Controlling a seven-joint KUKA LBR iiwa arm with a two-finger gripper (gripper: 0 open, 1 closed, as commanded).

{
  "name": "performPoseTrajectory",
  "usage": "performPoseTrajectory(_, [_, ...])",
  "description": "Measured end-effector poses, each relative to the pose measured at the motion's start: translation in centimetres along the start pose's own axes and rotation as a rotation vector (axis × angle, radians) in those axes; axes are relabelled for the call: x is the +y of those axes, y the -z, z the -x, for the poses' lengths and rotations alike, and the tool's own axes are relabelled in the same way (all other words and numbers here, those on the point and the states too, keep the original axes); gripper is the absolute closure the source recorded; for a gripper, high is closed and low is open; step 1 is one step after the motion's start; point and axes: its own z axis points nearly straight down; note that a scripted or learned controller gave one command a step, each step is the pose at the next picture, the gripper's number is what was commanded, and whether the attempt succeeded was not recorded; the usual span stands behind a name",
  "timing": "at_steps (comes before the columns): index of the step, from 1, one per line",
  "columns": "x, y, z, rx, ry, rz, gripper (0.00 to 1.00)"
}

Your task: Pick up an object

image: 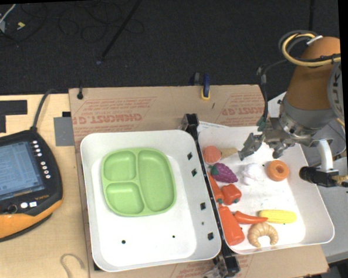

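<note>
The right bin (311,215) holds several toy foods: a purple grape bunch (224,172), a red pepper (230,193), an orange carrot (229,223), a red chili (249,217), a yellow corn cob (277,216), a croissant (263,234), an orange round slice (277,171), a pinkish round piece (212,154) and a small white item (252,173). My gripper (264,149) hangs over the bin's far part, above the white item and the orange slice. It is open, its fingers spread wide with nothing between them.
The left bin (109,239) carries a green divided plate (138,182). A black divider (203,180) runs between the bins. A teach pendant (18,180) lies at the far left of the bench, and a blue clamp (205,89) sits at the cardboard's back edge.
</note>
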Motion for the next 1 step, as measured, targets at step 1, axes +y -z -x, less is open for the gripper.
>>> performPoseTrajectory(1, [0.24, 0.84, 0.01, -0.001, 0.002, 0.013, 0.0])
